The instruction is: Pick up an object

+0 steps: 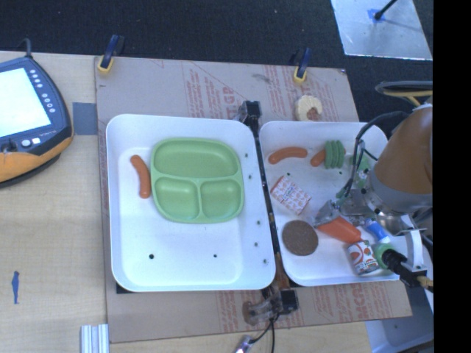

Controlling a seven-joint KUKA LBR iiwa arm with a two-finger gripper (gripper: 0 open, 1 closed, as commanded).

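Camera view, from above: the arm (403,160) enters at the frame's right edge, its bulk cut off there and covering the right bin's (309,274) far side. The gripper (333,213) sits low over that bin, just above an orange carrot (340,231); whether it is open or closed cannot be made out. A can (360,257) lies at lower right, partly crowded by the wrist. Near the carrot lie a brown disc (299,237) and a packet (289,195), with a sausage (287,154) and a green piece (335,154) toward the top. The left bin (184,271) holds a green tray (197,179) and another sausage (141,176), with bare floor along its lower half.
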